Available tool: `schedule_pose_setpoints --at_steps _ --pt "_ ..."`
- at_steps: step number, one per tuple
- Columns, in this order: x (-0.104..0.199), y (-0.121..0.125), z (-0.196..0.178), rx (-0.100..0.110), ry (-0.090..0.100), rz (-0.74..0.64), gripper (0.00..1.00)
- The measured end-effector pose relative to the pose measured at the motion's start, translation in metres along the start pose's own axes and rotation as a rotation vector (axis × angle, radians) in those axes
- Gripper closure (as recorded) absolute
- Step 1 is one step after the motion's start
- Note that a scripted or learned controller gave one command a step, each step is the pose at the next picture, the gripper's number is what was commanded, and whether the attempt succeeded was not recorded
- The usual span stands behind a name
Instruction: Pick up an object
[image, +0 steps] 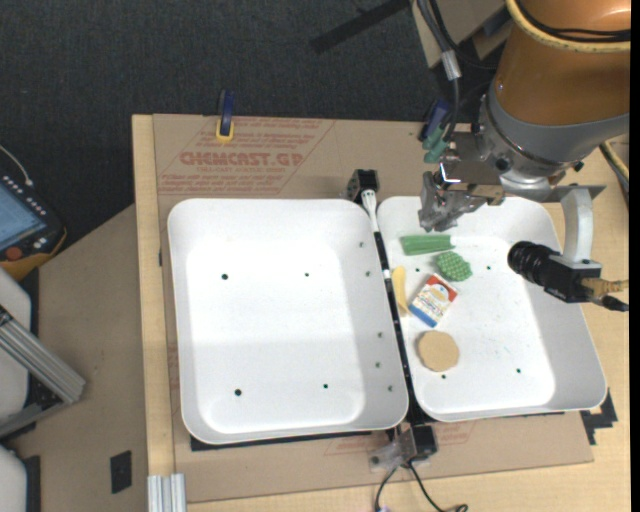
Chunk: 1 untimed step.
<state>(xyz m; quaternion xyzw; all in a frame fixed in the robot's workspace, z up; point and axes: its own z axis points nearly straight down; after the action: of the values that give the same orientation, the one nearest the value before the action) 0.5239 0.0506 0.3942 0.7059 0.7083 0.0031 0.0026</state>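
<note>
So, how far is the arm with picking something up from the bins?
Nothing looks picked yet. The gripper hangs over the far end of the right bin, just above the green strip, which lies flat on the bin floor. The green ball, yellow piece, small carton and tan disc also lie there. Grasping and lifting remain.

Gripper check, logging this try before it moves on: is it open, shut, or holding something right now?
Gripper: low over the right bin, just above the green bar; whether it is open, shut or holding anything cannot be told.
</note>
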Motion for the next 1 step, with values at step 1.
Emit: schedule_pose_setpoints --at_steps 1 --pt "-0.0151 -0.0211 0.0223 0.013 -0.001 0.006 1.00"
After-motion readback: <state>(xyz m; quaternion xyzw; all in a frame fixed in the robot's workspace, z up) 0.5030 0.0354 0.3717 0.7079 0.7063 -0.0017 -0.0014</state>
